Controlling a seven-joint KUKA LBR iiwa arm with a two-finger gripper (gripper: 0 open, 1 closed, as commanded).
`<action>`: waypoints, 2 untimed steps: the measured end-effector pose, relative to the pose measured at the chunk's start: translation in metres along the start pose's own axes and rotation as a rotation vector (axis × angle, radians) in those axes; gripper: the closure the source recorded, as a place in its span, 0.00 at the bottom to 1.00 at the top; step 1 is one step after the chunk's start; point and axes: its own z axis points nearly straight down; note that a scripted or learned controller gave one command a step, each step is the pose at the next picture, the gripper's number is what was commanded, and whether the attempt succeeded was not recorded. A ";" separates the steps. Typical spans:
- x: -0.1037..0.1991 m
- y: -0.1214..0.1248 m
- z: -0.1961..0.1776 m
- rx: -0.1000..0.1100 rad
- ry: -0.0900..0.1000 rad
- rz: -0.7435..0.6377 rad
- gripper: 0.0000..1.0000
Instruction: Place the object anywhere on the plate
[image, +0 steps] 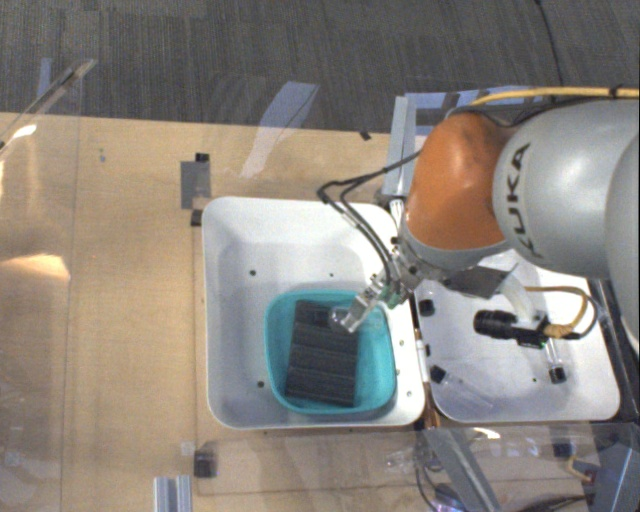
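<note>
A black ribbed rectangular block (322, 353) lies flat on a teal plate (378, 352) in the front part of the left bin (240, 300). My gripper (351, 317) hangs low over the block's far right corner, at or just above its top surface. The grey arm with its orange band (455, 185) comes down from the right and hides the bin's back right corner.
The right bin (590, 395) adjoins the left one, and their shared rims (418, 350) run just right of the plate. The plate fills most of the left bin's front half; bare white floor (270, 245) lies behind it. The wooden bench (100, 300) spreads to the left.
</note>
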 end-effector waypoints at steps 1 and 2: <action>-0.016 -0.045 -0.072 -0.002 -0.003 -0.042 0.00; 0.047 -0.005 -0.027 -0.001 0.000 -0.051 0.00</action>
